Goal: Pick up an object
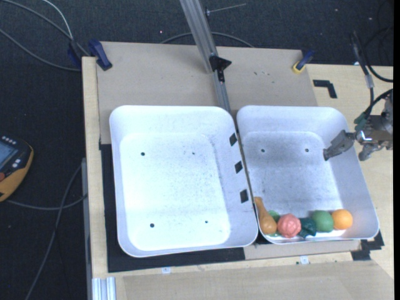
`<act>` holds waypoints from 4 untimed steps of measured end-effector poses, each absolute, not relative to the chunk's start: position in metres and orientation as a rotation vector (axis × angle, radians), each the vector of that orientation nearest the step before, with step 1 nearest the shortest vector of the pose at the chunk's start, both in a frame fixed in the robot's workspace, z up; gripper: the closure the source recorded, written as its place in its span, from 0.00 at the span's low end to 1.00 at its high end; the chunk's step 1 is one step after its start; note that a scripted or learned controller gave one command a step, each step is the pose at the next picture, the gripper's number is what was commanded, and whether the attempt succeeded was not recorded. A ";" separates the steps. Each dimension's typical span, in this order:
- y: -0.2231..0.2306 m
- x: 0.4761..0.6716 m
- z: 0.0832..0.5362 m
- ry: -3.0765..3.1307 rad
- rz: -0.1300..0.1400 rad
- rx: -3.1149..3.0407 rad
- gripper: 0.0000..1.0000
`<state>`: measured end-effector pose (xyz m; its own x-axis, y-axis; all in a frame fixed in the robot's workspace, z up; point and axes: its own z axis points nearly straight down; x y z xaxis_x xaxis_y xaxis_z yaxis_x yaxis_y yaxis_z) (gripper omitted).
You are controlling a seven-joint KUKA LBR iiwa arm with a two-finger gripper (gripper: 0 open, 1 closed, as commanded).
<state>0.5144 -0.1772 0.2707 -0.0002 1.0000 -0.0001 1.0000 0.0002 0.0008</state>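
Several small toy items lie along the near wall of the right bin [294, 120]: an orange ball [342, 218], a green ball [322, 220], a pink-red lumpy piece [288, 225], an orange elongated piece [265, 218] and a dark teal piece [308, 229]. My gripper [350, 150] hangs over the right bin's far right edge, well above and behind the toys. Its two fingers are spread apart with nothing between them; one dark finger [335, 147] points down and left over the bin floor.
The left bin [125, 120] sits beside the right one, joined by black clips [238, 166]. A metal pole [199, 24] slants in from the top. Blue [100, 54] and yellow [304, 60] clamps hold the board; cables run at the left and right.
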 end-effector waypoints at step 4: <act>-0.047 0.592 0.186 2.228 -0.003 2.219 0.00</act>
<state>0.5918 -0.0468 0.1856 -0.0041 1.0000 0.0013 1.0000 0.0041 -0.0038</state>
